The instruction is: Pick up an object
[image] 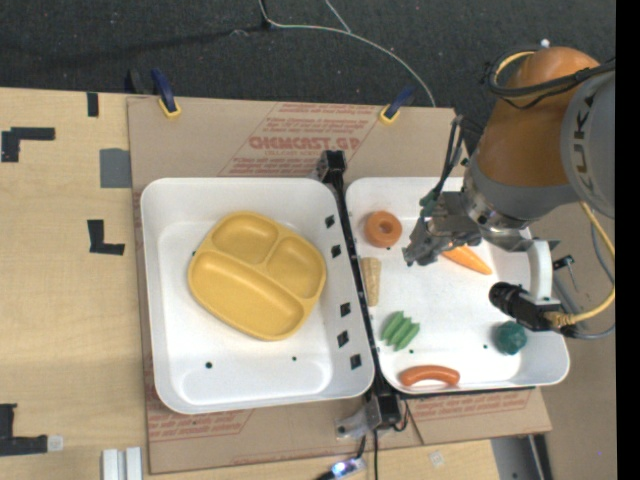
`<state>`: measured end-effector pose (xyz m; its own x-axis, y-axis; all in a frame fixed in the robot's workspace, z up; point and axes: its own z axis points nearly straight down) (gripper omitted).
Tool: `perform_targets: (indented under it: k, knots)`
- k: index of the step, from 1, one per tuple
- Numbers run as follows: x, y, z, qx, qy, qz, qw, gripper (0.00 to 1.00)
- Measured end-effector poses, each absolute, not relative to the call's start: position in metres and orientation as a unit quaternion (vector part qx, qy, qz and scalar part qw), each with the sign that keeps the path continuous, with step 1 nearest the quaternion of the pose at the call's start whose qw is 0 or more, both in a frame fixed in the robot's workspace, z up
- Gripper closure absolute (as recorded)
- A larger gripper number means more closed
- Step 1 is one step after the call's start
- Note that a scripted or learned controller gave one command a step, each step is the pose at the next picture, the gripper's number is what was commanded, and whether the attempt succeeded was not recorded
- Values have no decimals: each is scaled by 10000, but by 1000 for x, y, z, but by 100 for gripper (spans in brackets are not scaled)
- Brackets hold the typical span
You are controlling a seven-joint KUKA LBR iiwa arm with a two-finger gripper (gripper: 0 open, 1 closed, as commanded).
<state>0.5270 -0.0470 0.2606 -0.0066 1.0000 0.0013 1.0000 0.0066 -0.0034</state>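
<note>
Carrot (470, 259) lay in the right bin (450, 353), partly under the gripper (425, 246).
You probably couldn't tell how the gripper was set; descending off-centre, it risked nudging the tapered carrot aside toward the orange ring (382, 228).

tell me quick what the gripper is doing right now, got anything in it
Gripper: over the right bin, beside the orange carrot piece; whether it holds anything cannot be told from this view.

A pale wooden bench (60, 298) carries a brown cardboard sheet (270, 133) fixed by two blue clamps (163, 92), with dark carpeted floor (150, 18) beyond its far edge.
</note>
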Motion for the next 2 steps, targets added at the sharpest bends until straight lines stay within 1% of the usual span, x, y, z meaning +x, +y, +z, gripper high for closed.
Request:
perform_targets:
  k: [1,2]
  knots:
    - [530,13,243,-7046,-7096,10,20,100]
    - [530,62,235,-7049,-7093,12,18,100]
